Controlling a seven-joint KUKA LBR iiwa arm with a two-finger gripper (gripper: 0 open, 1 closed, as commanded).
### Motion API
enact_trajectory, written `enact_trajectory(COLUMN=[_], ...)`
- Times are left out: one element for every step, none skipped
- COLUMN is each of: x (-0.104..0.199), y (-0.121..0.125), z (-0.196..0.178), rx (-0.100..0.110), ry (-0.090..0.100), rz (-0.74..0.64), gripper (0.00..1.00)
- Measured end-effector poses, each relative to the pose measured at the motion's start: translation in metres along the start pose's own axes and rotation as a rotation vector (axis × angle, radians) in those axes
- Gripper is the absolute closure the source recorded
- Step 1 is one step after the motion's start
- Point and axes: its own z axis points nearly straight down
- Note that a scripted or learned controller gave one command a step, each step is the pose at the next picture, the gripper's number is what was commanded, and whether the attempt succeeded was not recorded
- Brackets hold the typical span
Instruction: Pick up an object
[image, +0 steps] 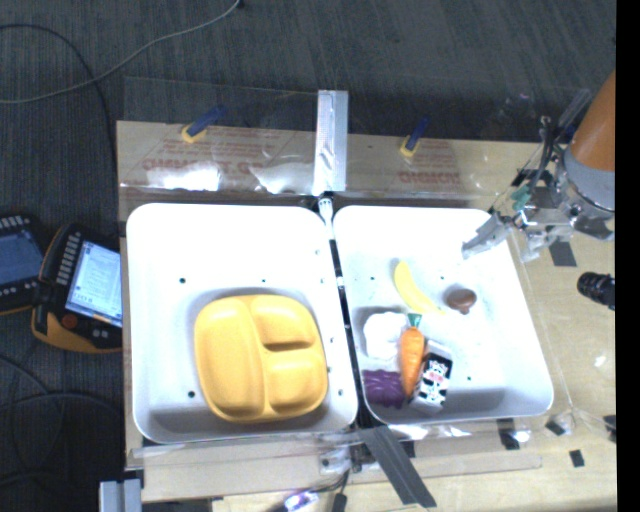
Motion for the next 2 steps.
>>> enact_trajectory(x=[0.049,0.065], y=[-0.029,-0.046], z=[0.099,0.184], rx=[0.0,-0.017], ry=[0.001,-0.004], rz=[-0.206,-0.279], gripper=[0.0,0.0])
